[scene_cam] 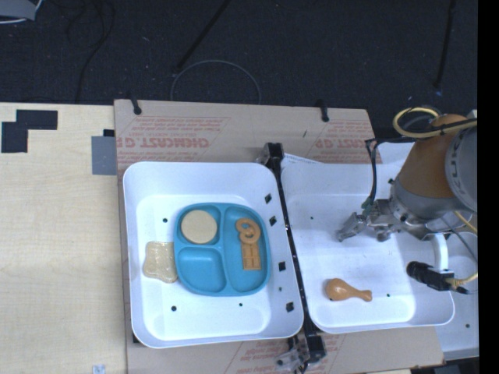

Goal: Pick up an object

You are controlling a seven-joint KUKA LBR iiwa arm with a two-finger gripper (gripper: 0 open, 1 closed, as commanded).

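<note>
My gripper hangs over the middle of the right bin, reaching in from the right, and I see nothing held in it. A tan drumstick-shaped object lies on the floor of that bin, near its front wall and below-left of the gripper, apart from it. In the left bin sits a blue divided plate. A round beige disc lies in its upper-left compartment and a wooden key-like piece in its right one. A pale beige slab rests against the plate's left edge.
The two bins meet at a black-clipped ridge. They rest on a cardboard sheet on the pale wooden bench. The grey arm with its orange band crosses the right bin's right side.
</note>
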